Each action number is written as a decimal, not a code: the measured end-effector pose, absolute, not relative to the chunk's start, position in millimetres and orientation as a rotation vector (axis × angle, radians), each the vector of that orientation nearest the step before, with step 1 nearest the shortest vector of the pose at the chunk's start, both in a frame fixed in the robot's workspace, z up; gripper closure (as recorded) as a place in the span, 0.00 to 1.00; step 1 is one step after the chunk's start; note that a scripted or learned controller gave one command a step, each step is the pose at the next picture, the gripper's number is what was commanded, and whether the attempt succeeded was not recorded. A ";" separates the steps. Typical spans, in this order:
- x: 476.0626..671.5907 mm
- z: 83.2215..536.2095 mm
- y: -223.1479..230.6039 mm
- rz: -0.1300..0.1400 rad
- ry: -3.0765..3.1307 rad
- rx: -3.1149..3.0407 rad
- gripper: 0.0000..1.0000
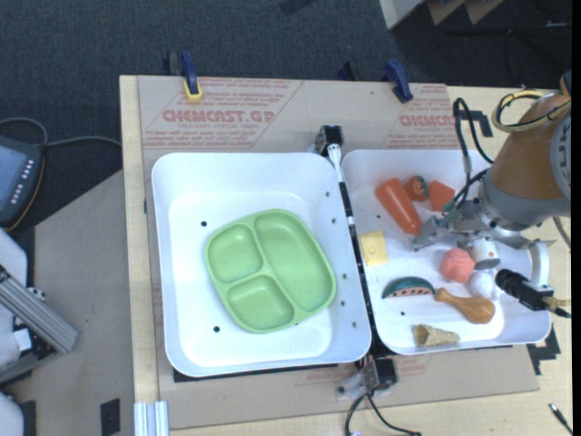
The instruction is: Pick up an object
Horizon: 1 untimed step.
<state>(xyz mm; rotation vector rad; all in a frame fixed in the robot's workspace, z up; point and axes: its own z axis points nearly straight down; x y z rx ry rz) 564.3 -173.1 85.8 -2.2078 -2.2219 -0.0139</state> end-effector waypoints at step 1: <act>563.0 95.7 -176.5 -0.006 -2.224 -2.215 1.00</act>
